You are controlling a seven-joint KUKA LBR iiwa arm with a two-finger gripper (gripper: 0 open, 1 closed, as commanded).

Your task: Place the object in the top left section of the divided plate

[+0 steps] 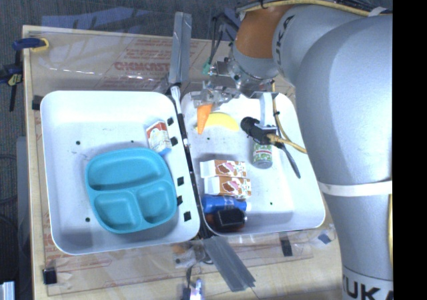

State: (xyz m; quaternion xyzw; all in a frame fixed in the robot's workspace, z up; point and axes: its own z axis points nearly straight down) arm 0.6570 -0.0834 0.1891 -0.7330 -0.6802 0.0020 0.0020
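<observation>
Left bin [67, 119]: we log a blue divided plate [131, 188] and a small carton [157, 136] beside its upper right rim. Right bin [293, 205]: pincer [215, 95] over an orange carrot [203, 119] and yellow piece [224, 121]; its grip we cannot tell. Also cartons [225, 178], a small bottle [263, 155].
</observation>
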